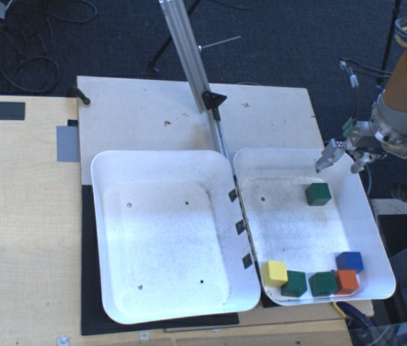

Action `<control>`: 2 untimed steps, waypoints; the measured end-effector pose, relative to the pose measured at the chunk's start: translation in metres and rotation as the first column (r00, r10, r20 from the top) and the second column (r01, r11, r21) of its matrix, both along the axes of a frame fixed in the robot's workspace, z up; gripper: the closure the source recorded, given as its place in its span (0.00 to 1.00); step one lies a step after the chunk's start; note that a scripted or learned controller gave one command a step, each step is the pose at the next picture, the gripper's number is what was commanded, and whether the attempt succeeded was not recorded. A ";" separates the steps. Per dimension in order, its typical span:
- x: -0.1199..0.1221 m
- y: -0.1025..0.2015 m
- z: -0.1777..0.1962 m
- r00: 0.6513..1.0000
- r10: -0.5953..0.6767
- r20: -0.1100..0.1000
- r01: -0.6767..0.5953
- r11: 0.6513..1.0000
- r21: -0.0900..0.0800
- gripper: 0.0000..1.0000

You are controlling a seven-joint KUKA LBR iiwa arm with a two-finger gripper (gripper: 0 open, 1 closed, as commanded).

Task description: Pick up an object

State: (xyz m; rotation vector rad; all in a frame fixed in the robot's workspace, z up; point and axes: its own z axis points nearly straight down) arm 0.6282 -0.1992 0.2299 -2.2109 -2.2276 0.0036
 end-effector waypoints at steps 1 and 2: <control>0.018 0.002 -0.119 1.000 -0.008 0.006 0.008 1.000 -0.002 0.00; 0.011 0.037 -0.140 1.000 -0.005 0.000 0.005 1.000 0.001 0.00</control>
